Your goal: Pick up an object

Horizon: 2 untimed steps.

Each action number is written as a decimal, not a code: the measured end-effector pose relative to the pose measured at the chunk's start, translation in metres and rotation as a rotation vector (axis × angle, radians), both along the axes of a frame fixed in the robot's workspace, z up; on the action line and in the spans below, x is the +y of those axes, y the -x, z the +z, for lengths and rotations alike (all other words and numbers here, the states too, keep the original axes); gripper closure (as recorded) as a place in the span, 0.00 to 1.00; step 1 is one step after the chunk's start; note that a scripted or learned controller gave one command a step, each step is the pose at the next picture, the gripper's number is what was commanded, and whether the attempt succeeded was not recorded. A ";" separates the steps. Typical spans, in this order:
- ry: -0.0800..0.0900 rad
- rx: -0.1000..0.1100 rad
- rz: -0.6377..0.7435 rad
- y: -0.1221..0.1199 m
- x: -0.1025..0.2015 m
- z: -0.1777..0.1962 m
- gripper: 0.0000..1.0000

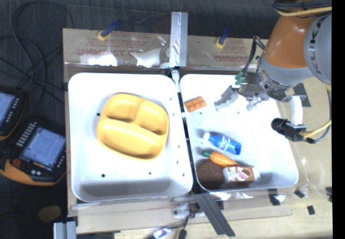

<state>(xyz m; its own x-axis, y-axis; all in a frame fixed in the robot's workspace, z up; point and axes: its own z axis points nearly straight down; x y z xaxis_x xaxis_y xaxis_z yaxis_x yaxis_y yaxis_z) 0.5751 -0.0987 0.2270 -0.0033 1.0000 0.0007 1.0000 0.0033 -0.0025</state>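
Note:
My gripper (235, 104) hovers over the upper middle of the right bin (277, 149), open, with only bare white floor between its fingers. A small orange waffle piece (194, 104) lies to its left near the divider. Below the gripper a blue and white bottle (222, 143) lies on its side. An orange carrot (221, 158), a brown rounded lump (209, 173) and a small brown and white carton (238, 174) crowd the bin's near left corner. A large yellow bread-shaped object (132, 125) rests in the left bin (86, 173).
The arm's grey and orange wrist (294, 44) rises over the right bin's far right corner, with a black cable fitting (285, 127) hanging at the right wall. Clamps and crumpled plastic line the back edge. Handheld pendants (32, 149) lie left of the bench.

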 end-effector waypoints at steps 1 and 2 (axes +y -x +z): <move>0.000 0.001 -0.013 0.083 -0.026 -0.042 0.00; 0.005 -0.015 0.246 0.088 0.002 -0.137 0.00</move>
